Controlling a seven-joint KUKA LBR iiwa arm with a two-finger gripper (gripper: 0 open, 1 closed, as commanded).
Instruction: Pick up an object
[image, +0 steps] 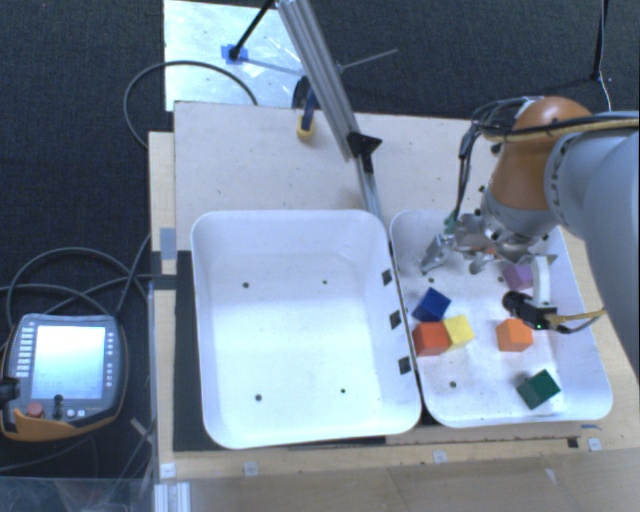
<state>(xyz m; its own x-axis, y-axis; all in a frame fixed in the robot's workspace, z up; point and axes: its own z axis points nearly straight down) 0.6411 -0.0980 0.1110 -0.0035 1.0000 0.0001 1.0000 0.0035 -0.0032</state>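
Broadly, 2 white bins sit side by side on the bench (260, 160): the left bin (300, 325) and the right bin (575, 395). Over the right bin's far end hangs the arm (570, 170), its gripper (490, 255) low; whether it is clenched or released I cannot tell. Nearby lie a purple block (517, 275), blue block (432, 304), red block (431, 338), yellow block (458, 329), orange block (514, 335) and green block (539, 387).

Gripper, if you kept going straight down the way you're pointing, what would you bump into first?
Probably the purple block, which sits partly hidden right under the gripper in the right bin. Depth is hard to judge from above, so it might just miss the block and meet the bin floor instead.
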